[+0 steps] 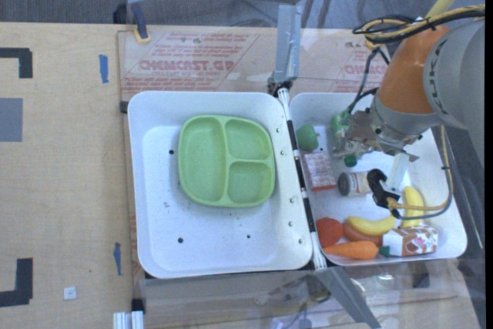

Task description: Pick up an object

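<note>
My gripper (352,144) hangs over the upper middle of the right bin (454,235), below the orange wrist band. Under and around it lie a green round fruit (307,137), a flat printed packet (316,169) and a small jar on its side (353,182). A small green piece (340,122) shows at the gripper's upper left edge; whether it is part of the gripper or an object is unclear. Nearer the front lie a banana (373,225), a second yellow fruit (414,203), a red tomato (330,230), a carrot (353,250) and a juice carton (413,241).
The left bin (154,227) holds a green divided plate (227,160). A ridge where the two bins meet (296,189) runs between them. Black and yellow cables (400,27) loop off the arm above the right bin.
</note>
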Controlling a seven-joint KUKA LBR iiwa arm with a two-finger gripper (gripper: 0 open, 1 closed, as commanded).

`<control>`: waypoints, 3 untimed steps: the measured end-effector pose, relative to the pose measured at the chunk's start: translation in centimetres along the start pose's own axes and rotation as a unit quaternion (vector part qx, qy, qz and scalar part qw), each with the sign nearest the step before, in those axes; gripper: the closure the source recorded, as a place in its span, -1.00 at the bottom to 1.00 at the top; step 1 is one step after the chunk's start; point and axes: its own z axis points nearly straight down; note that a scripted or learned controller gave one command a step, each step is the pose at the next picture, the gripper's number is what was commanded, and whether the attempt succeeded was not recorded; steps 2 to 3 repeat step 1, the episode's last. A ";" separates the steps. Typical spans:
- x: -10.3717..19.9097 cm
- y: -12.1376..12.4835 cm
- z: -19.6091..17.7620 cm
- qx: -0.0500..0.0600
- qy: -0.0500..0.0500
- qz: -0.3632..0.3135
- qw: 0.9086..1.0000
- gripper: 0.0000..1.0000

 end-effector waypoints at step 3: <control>2.7 -0.9 -9.9 0.010 -0.001 0.001 1.000 1.00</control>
